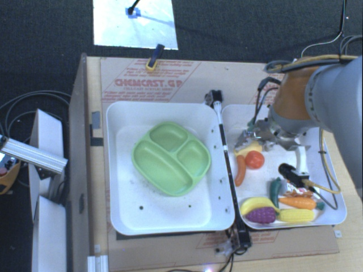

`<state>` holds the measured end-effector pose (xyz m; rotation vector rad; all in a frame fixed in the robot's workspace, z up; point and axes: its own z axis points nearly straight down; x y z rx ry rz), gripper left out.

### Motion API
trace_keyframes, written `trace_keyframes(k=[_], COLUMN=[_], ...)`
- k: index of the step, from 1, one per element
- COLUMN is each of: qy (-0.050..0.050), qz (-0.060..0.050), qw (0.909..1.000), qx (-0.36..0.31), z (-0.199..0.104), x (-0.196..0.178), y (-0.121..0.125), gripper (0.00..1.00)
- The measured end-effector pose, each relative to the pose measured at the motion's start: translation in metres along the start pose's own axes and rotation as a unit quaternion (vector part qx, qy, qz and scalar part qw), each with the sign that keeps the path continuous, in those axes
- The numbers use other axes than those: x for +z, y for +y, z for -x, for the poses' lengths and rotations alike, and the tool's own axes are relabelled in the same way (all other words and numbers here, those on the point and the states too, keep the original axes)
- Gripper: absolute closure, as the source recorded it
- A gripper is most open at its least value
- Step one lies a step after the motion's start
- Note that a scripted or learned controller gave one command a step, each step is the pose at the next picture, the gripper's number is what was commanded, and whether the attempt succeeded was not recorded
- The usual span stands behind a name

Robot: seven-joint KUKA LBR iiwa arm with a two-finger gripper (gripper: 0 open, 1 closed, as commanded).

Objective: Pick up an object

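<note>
Overhead, the grey arm (334, 89) reaches in from the right, its thick link lying across the upper right corner of the right bin (339, 208), with the orange band (292, 98) showing just above the wrist. The wrist bends downward and leftward, so the gripper (253, 139) hangs low over the back left part of that bin, close to the divider between the two bins. Whether it is spread or closed cannot be told from this angle, and nothing can be seen caught in it.

Next in size, the left bin (122, 208) carries a pale green divided plate (171, 158), lying flat and turned at a slant near its middle.

Smaller things crowd the right bin. A red tomato (254, 160) sits just beneath the gripper, with a yellowish piece (249, 148) touching it on the gripper's side; an orange-red chili (240, 170) lies beside them near the divider. Along the front wall sit a banana (255, 203), purple grapes (261, 215), a corn cob (296, 215), a carrot (298, 202) and a dark green piece (275, 190), all bunched together.
</note>
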<state>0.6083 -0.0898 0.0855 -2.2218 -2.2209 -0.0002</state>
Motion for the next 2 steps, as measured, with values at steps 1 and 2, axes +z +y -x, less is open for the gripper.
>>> trace_keyframes(k=[1, 2], qy=[0.000, 0.000], qz=[-0.001, 0.001], qw=[1.0000, 1.0000], qx=[0.000, -0.001], z=[-0.006, -0.006], x=[0.002, -0.009], y=[-0.040, -0.037], gripper=[0.00, 1.00])
